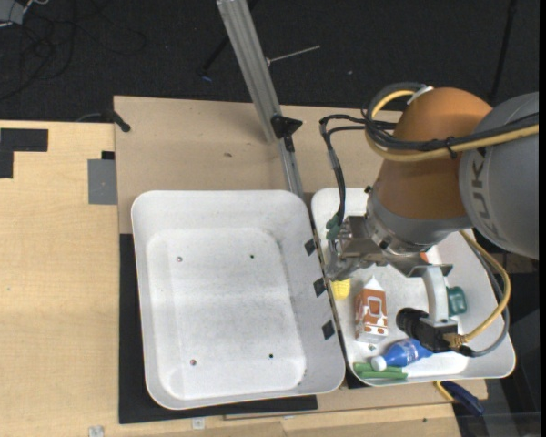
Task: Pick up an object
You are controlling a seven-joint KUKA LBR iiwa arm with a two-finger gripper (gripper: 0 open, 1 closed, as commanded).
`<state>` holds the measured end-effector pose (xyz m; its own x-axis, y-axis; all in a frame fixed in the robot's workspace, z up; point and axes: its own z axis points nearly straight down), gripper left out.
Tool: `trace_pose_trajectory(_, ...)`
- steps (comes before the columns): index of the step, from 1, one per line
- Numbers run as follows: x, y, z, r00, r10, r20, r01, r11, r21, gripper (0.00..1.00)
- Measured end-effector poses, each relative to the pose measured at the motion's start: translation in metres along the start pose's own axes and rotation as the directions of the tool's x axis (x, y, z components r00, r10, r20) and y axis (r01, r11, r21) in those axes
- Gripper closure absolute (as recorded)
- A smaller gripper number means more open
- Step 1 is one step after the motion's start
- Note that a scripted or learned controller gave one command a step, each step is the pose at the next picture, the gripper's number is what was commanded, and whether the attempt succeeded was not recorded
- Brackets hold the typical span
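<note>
My gripper [343, 247] hangs low over the left part of the right bin [496, 358], under the grey arm with its orange band. Just below it lies a small yellow object [340, 289]. Beside that sits a white and orange carton [371, 309]. A blue bottle [406, 352] with a green cap rests near the bin's front wall. A teal object [456, 299] and a white piece [434, 288] lie to the right. The arm hides the bin's back half.
The left bin [223, 299] stands beside the right one, their walls meeting near black clips [319, 286]. A slanted metal rail [255, 71] rises behind the bins. Tan bench surface extends to the left.
</note>
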<state>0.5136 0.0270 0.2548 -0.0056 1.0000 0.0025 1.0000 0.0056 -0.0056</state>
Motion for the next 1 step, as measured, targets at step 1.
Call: trace_pose_trajectory(1, 0.0524, -0.0133, 0.0002, 1.0, 0.0, 0.001, 0.0, 1.0, 0.001, 1.0)
